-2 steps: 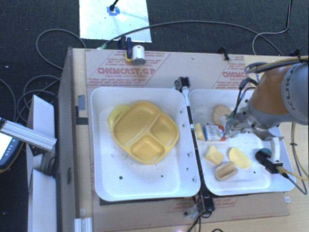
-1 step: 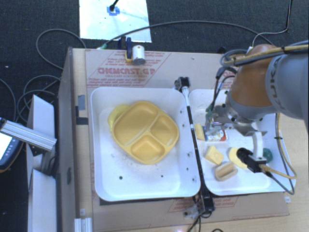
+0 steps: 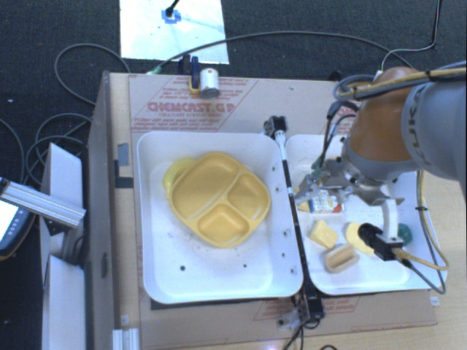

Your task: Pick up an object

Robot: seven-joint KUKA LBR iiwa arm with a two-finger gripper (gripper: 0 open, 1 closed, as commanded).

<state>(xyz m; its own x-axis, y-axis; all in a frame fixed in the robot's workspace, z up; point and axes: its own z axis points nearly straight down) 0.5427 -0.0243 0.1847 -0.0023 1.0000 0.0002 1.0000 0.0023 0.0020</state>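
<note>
My grey arm with its orange band [image 3: 379, 126] reaches in from the right over the right-hand shallow white bin [image 3: 365, 286]. My two-finger gripper [image 3: 325, 188] hangs low at that bin's left side, just above a small white packet with red and blue print [image 3: 321, 206]. Nearer lie a pale yellow wedge-shaped block [image 3: 323, 233] and a tan bread-like roll [image 3: 340, 258]. The left white bin [image 3: 168, 283] holds a yellow three-compartment plastic plate [image 3: 219, 197].

Red print reading roughly "CHEMCAST GP" runs across the cardboard [image 3: 182, 108] at the far side of the left bin [image 3: 149, 195]; smaller lines are illegible.
</note>
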